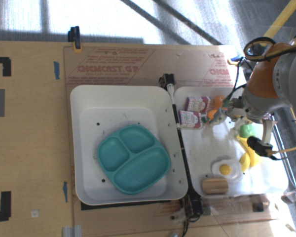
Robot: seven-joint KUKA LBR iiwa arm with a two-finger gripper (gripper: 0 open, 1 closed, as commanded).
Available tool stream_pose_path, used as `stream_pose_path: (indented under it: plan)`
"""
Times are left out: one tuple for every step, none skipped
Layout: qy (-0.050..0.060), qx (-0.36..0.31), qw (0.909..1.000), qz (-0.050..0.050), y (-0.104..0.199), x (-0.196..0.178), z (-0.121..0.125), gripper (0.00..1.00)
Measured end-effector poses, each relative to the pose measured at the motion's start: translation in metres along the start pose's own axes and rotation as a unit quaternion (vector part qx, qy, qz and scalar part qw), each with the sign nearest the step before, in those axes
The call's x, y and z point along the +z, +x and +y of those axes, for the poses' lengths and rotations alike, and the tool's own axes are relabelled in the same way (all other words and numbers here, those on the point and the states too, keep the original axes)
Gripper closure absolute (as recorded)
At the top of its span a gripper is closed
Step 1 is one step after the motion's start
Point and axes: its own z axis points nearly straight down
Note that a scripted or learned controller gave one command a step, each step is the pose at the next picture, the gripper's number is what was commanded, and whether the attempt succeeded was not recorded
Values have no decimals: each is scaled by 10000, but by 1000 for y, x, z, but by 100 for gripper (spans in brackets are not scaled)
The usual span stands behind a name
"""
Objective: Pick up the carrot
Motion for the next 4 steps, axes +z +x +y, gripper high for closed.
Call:
stream_pose_path:
  plan:
    - [470,940,9944,-100,15,2,45,0]
    - [562,519,9969,199,-17,1,57,0]
    - [414,492,9979,70,-22,-12,61,100]
    - [27,1071,9942,25,42,-92,59,100]
